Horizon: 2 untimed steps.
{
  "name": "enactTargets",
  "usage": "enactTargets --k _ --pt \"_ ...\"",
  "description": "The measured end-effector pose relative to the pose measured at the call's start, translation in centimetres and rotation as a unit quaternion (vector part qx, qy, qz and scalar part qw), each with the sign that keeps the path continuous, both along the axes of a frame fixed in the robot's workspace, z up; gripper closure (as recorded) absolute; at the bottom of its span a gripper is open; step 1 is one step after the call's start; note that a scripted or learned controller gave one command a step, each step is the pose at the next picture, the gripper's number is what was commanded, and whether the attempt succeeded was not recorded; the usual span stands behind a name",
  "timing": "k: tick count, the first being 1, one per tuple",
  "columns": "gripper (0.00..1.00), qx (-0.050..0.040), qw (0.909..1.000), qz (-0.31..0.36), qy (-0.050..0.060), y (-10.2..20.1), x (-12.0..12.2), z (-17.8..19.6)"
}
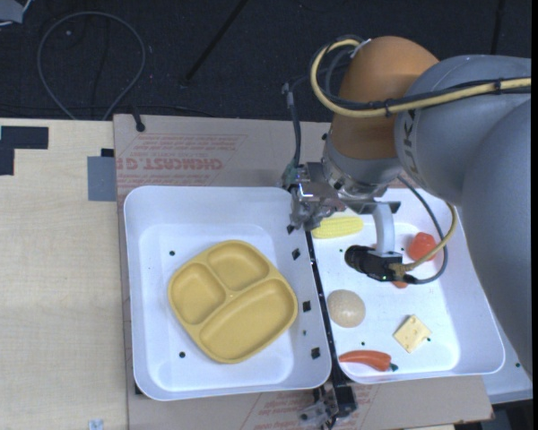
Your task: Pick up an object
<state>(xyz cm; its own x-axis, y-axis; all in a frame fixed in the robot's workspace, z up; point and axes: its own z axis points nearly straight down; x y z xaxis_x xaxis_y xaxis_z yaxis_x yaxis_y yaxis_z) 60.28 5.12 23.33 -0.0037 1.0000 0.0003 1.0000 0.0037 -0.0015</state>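
My gripper (308, 210) hangs low over the far left corner of the right bin (471, 330), close to the wall between the two bins. A yellow corn cob (339, 228) lies just to its right, very near it or touching it. Further right, a red-orange piece (421, 244) is partly hidden behind a cable. A beige round bun (346, 308) sits in the middle of that bin, a yellow cheese wedge (412, 334) toward the near right, and a red chili (366, 359) by the near wall.
The left bin (148, 240) holds a yellow divided plate (232, 300). My grey arm with its orange band (381, 88) covers the far right of the right bin. Cardboard and a wooden bench surround the bins.
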Motion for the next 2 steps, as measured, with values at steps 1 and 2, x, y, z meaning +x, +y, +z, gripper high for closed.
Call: enactTargets --k 1,2 --pt "1.00 0.0000 1.0000 0.000 0.000 5.18 1.94 0.52" --pt "0.00 -0.0007 1.0000 0.000 0.001 5.01 1.83 0.46"
